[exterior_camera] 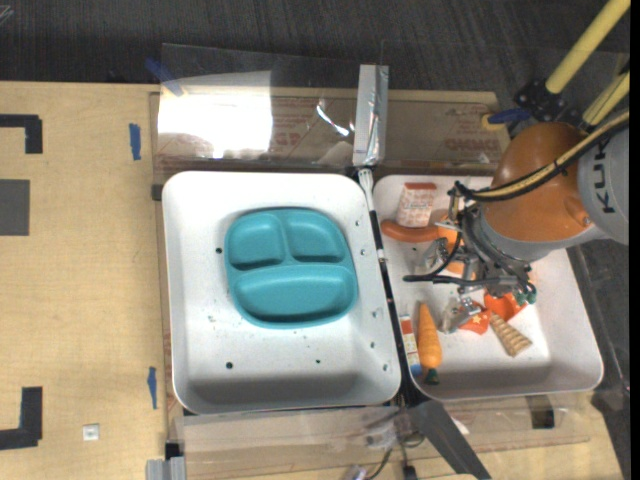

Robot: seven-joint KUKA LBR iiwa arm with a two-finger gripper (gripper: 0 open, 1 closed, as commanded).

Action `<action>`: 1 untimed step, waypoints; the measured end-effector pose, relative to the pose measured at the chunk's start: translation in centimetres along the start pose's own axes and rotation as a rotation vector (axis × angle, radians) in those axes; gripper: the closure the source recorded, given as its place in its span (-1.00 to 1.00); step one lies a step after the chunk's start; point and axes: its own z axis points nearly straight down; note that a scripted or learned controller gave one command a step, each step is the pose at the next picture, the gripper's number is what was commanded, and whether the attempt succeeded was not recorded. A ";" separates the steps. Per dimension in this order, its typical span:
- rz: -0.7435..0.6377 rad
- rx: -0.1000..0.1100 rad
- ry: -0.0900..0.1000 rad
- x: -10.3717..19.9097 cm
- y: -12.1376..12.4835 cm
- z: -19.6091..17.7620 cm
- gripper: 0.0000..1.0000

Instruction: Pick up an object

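Observation:
My gripper [452,273] hangs low over the middle of the right bin [575,363], under the arm's orange band [535,183]. Small objects lie around it: a white and orange cup [416,205] at the back left, a flat orange piece [402,232] beside the cup, a toy carrot [429,336] at the front left, a tan waffle cone [511,337] and an orange-red piece [503,305] to the right. The gripper's body hides what lies directly beneath it. I cannot see any object held in it.
The left bin [200,368] holds a teal divided plate [290,266] in its middle. A metal divider [370,118] and clear plastic sheeting stand behind the bins. Yellow cables [595,28] run to the arm at the upper right.

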 end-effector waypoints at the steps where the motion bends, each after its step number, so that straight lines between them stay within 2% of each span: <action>1: -0.092 -0.003 0.006 -7.1 -2.8 0.2 -1.00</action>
